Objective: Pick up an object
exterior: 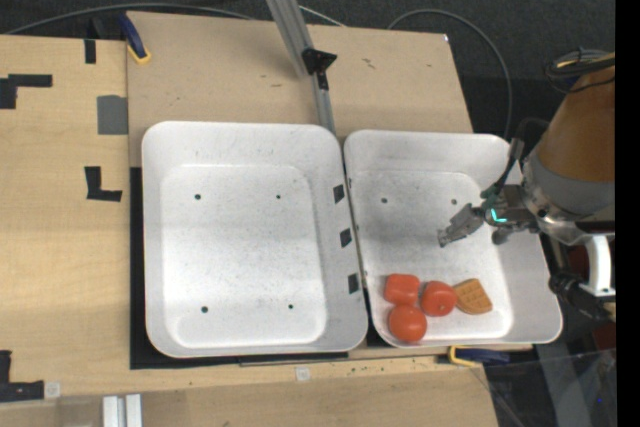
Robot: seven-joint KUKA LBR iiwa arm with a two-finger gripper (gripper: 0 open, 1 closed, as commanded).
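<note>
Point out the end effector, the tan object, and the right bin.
end effector (458, 227), camera view, finger tips.
tan object (473, 296), camera view, its middle.
right bin (420, 143), camera view, far rim.

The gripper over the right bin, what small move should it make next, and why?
Probably ease the gripper toward the near edge and down. It hangs over bare floor of the right bin, while the three red balls and the orange piece sit clustered nearer the front rim.
</note>
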